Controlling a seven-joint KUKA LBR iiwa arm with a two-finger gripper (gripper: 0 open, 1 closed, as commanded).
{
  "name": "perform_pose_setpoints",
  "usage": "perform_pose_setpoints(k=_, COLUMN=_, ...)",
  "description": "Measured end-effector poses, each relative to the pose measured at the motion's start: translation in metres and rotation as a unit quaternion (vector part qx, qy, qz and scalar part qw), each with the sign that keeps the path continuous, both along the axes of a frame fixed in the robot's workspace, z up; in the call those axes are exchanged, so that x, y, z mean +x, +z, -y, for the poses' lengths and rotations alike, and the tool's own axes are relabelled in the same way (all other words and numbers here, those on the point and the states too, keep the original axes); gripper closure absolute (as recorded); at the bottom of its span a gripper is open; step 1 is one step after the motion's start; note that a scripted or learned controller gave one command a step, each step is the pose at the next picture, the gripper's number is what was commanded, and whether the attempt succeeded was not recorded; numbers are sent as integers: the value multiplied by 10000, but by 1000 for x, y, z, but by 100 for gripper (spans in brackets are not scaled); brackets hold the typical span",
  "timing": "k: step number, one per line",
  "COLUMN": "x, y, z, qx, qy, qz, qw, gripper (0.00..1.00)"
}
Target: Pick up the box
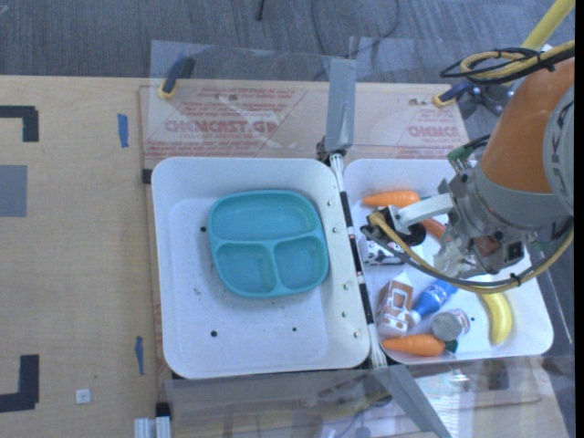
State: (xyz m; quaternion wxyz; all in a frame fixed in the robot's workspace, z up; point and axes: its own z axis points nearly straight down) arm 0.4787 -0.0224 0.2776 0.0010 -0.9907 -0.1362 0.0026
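My arm reaches in over the right bin [540,334], and my pincer [453,261] hangs low above the clutter near the middle of that bin. From this slant my own wrist covers most of it, so I cannot tell whether the pincer is wide or narrow, and I see nothing carried in it.

The box [396,305], a small brown-and-white carton, lies in the near left part of the right bin, close to the wall shared with the left bin [182,336]. It is tilted against a blue bottle [432,297] on its right. A carrot [415,344] lies just below it, and a grey can [450,324] sits beside the bottle. A banana [498,318] lies along the bin's right side, and a second carrot [391,198] is up at the far end. The left bin holds only a teal divided plate [268,243].

As I judge it, the task is barely begun. I am over the correct bin, but the box is resting among its neighbours, apart from my pincer and nearer the camera. What is left is nearly everything: shift toward the box, come down around it without catching the bottle or carrot, close, and lift it clear of the bin above the tabletop [73,245].
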Motion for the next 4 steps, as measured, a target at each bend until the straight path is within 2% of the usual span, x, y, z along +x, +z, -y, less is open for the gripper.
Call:
perform_pose_setpoints(k=1, x=-1, y=-78, z=66, qx=4, qy=160, qz=2, qw=9999, gripper=100)
perform_pose_setpoints(k=2, x=0, y=-94, z=8, qx=8, qy=51, qz=-3, qw=10000, gripper=100)
perform_pose_setpoints(k=3, x=0, y=-94, z=-42, qx=13, qy=1248, qz=-3, qw=9922, gripper=100)
perform_pose_setpoints(k=4, x=0, y=-94, z=-22, qx=6, qy=1077, qz=9, qw=9942, gripper=100)
